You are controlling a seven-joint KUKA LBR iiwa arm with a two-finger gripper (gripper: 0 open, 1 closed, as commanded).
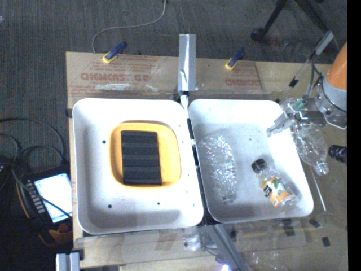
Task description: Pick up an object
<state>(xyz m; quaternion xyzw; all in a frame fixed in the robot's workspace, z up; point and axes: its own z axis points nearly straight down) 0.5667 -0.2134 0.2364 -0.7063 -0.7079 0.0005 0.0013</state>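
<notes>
Reaching in from the right, the arm [336,78] lifts a clear bottle [309,140] pinched in its gripper [300,114].

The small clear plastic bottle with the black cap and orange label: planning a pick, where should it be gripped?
Probably across the labelled body of the small clear plastic bottle, from above. It lies flat and diagonal in the right white bin, cap up-left.

white bins [90,208], yellow tray [117,151] with black ribbed insert [141,158], orange-labelled clear bottle [274,189]
</notes>
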